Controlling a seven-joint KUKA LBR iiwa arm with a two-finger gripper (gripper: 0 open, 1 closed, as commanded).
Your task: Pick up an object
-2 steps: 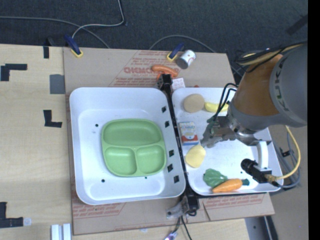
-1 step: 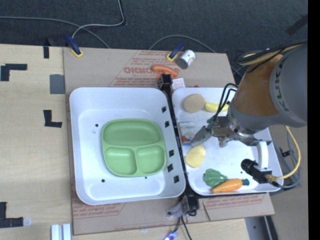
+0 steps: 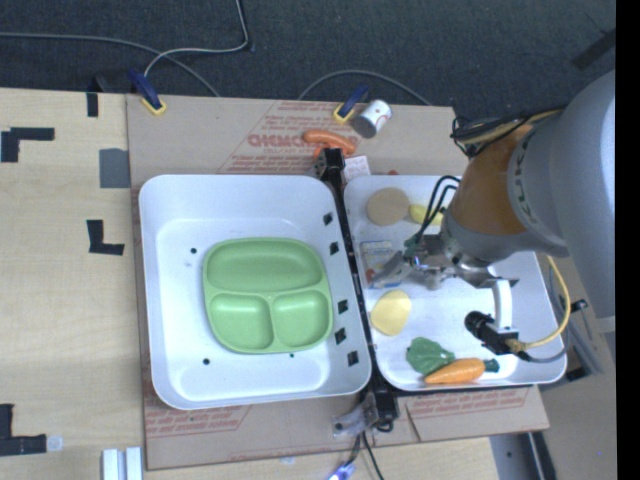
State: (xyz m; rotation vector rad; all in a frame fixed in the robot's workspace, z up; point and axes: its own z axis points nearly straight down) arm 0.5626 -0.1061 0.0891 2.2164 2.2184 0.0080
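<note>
My gripper (image 3: 412,264) is low in the right bin (image 3: 530,308), near its left wall. It sits just right of a small clear packet with red and blue print (image 3: 377,259). A pale yellow lemon-shaped piece (image 3: 391,312) lies just below the gripper. A tan round disc (image 3: 387,207) lies above it, near the bin's far edge. A green leafy piece (image 3: 429,353) and an orange carrot (image 3: 459,372) rest at the bin's near edge. The arm's grey body and orange band (image 3: 485,193) cover the bin's right part.
The left bin (image 3: 170,218) holds a green divided plate (image 3: 267,295). Black clips (image 3: 341,268) line the wall between the bins. A black cable with a plug (image 3: 490,330) hangs from the wrist over the right bin. An orange clamp (image 3: 330,140) sits behind the bins.
</note>
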